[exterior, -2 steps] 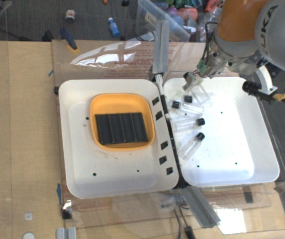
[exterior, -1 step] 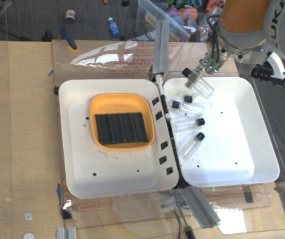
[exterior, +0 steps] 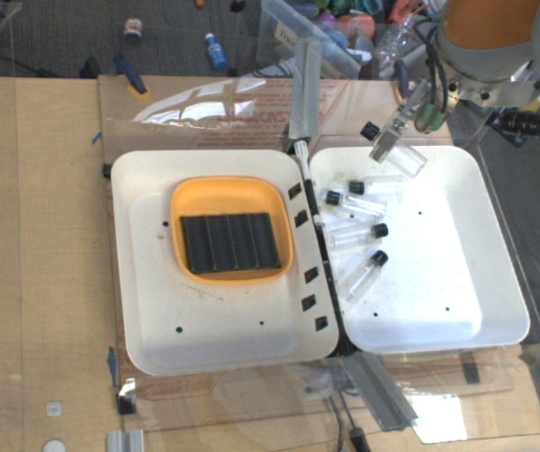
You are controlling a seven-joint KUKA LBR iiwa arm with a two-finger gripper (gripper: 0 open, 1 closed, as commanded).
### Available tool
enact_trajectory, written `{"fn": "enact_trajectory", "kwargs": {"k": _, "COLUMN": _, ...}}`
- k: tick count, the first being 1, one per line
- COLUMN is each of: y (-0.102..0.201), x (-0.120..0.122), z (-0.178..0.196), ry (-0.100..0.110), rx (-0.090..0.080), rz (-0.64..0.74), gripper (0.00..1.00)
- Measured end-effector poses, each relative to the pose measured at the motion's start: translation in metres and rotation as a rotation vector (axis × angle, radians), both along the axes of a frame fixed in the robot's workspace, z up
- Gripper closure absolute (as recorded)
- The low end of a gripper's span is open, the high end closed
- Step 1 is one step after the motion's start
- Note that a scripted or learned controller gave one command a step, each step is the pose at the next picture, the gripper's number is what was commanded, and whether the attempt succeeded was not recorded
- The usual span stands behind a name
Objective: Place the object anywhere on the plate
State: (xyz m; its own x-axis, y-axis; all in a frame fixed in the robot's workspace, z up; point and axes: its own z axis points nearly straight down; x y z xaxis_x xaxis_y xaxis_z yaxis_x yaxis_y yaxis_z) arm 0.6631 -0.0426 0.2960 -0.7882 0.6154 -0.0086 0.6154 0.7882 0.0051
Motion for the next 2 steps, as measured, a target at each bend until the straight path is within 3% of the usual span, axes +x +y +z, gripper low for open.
{"fn": "enact_trajectory", "kwargs": {"k": 1, "y": -0.034, "x": -0.004, "z": 0.032, "ry": 0.0, "rx": -0.001, "rz": 0.108, "gripper": 1.0}}
{"fn": "enact_trajectory", "kwargs": {"k": 2, "y": -0.089, "x": -0.012, "z": 0.122, "ry": 0.0, "rx": -0.003, "rz": 0.193, "gripper": 1.0}}
